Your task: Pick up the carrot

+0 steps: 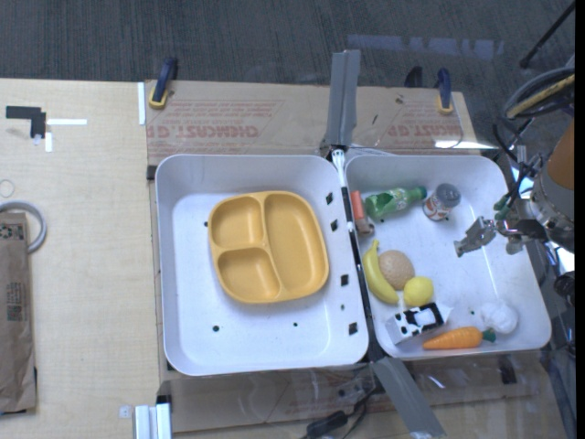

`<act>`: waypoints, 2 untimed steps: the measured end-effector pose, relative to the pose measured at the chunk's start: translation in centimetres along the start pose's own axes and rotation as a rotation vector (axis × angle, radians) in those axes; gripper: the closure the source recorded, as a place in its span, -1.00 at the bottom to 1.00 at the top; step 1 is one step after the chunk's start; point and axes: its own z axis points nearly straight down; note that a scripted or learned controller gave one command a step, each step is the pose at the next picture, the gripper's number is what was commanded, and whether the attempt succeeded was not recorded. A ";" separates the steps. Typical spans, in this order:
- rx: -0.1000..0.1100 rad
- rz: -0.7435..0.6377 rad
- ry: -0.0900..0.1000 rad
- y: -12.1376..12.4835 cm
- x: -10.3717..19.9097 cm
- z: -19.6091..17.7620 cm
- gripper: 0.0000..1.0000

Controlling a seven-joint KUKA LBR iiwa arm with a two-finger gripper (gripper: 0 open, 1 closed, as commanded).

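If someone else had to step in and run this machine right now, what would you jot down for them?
Gripper: over the right bin, near its right side, with nothing seen between its fingers.
Carrot: lying at the front of the right bin, beside a black-and-white toy and a white object.
Also in that bin: banana, green bottle, small can.
Left bin: holds a yellow divided plate.
Done: nothing yet; the carrot is not picked up.
Left: move to the carrot, grasp, lift.

smooth glossy white plastic is seen in both bins point(174, 273); the divided yellow plate point(268, 245) looks matt plastic, the worktop point(82, 181) pale wood.
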 end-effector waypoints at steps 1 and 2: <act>0.001 0.043 -0.001 -2.0 12.9 0.4 -1.00; 0.001 -0.082 0.000 -4.0 7.5 9.2 -1.00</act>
